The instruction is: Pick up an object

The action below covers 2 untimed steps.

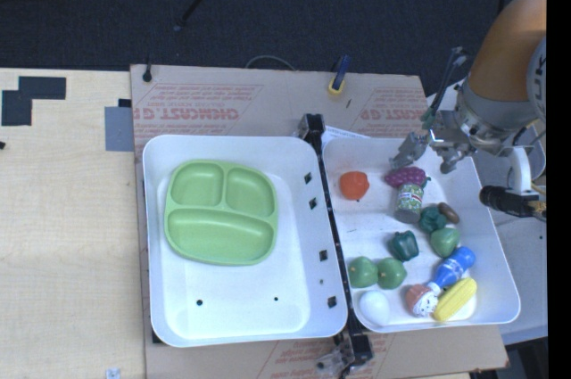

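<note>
While I watch from far away, I see the gripper (428, 150) hanging in the upper right of the frame, above the back corner of the right bin (508, 279). Its two fingers (406, 152) are spread apart, and nothing sits between them. Just under and beside them lies a bunch of purple grapes (406, 176), with a little can (409, 201) touching it from below. An orange tomato (354, 185) sits to the left, apart from the rest. Lower down are a dark green pepper (403, 244), two round green toys (376, 272), a white egg (373, 307), a yellow corn (455, 299) and a blue bottle (454, 264), all packed near each other at the lower right. The left bin (178, 315) holds a green plate (221, 212) with three sections, lying flat in its upper part.
</note>
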### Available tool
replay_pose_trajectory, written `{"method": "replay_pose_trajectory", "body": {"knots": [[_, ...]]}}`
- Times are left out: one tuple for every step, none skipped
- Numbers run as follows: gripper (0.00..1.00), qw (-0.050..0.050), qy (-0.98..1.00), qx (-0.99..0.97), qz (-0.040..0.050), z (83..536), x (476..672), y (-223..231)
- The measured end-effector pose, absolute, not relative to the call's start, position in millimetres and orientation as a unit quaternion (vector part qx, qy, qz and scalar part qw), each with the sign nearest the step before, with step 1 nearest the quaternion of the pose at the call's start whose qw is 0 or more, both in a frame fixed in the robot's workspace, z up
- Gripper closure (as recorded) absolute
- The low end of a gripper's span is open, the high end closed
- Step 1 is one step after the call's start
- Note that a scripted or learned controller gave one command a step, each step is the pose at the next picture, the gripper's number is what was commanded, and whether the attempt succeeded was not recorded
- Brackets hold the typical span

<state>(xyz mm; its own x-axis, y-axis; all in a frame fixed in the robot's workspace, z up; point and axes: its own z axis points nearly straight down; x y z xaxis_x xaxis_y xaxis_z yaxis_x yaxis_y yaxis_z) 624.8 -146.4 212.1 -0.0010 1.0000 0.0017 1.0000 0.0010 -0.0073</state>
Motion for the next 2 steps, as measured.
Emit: {"method": "replay_pose_trajectory", "body": {"knots": [[0.0, 0.003, -0.707, -0.707, 0.0018, 167, 620.4, -142], [0.0, -0.006, -0.707, -0.708, 0.0004, 112, 622.7, -150]]}}
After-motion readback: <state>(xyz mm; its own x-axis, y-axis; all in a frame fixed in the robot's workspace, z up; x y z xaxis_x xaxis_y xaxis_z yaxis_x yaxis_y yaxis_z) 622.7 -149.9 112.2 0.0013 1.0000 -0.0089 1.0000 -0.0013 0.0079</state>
